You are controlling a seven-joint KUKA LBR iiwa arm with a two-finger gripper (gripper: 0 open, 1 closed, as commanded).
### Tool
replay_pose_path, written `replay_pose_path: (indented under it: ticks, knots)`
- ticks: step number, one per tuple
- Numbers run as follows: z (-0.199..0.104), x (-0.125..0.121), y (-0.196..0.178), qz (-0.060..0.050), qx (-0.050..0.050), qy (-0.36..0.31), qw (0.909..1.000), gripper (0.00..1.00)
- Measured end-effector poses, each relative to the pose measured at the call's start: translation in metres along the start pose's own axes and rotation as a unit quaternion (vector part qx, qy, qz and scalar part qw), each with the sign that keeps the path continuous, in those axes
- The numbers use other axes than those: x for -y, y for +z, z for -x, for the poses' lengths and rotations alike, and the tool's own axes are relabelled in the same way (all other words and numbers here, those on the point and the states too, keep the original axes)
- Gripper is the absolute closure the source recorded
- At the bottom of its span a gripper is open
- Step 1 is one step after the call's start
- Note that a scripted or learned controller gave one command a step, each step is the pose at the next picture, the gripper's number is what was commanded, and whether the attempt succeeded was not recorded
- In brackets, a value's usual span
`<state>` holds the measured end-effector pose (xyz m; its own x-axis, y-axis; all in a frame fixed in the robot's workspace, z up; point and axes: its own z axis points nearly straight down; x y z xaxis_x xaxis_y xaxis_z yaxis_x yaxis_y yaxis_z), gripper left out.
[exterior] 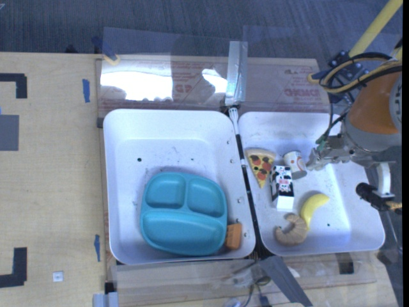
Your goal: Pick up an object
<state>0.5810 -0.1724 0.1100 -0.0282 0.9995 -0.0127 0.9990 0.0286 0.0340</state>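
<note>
The right bin (339,130) holds a pizza slice (260,165), a black-and-white carton (283,186), a small white and orange piece (293,160), a yellow banana (311,206) and a tan curved pastry (291,232). My gripper (318,158) hangs low over the right bin's middle, just right of the small white piece and above the banana. From this angle nothing can be seen held in it.
The left bin (128,139) carries a blue divided plate (184,213) with an orange block (233,236) at its lower right corner. A clear plastic wall (166,75) stands behind the bins. The arm's orange band (377,110) and cables (342,69) overhang the right bin's edge.
</note>
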Motion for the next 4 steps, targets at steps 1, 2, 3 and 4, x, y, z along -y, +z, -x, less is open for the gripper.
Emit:
replay_pose_path:
  ticks: [1, 2, 3, 4]
  knots:
    - [-0.001, 0.000, 0.001, -0.001, -0.001, 0.000, 1.0000, 0.00]
    - [-0.058, -0.018, 0.020, -0.017, -0.001, 0.065, 0.9977, 0.00]
    - [-0.059, -0.088, 0.019, -0.011, 0.005, 0.076, 0.9971, 0.00]
    - [-0.066, -0.005, -0.007, -0.017, -0.006, 0.022, 0.9996, 0.00]
